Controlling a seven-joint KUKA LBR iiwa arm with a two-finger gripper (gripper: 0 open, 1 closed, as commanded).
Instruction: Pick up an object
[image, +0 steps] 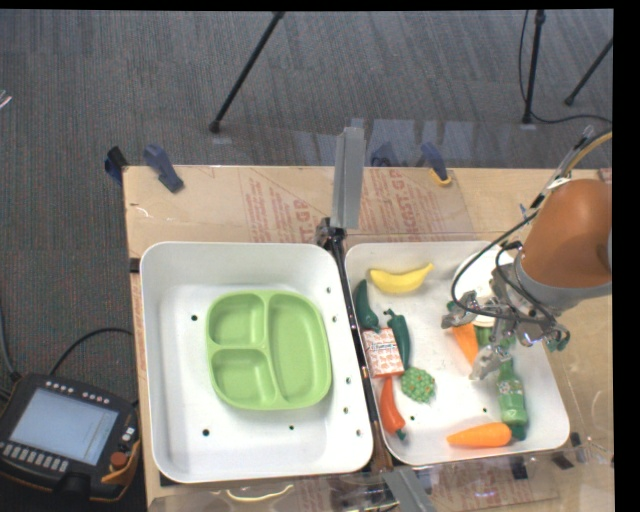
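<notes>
Surface (250, 205): two white bins. Right bin (440, 452): my gripper (487, 340) hovering over orange carrot (466, 343); finger state untellable. Next: descend, pinch.

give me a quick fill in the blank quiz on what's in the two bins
The green plate lies in the ____ bin.
The banana is coloured ____.
The plate has ____ compartments.
The hand hovers over the ____ bin.

Missing words: left; yellow; three; right
</notes>
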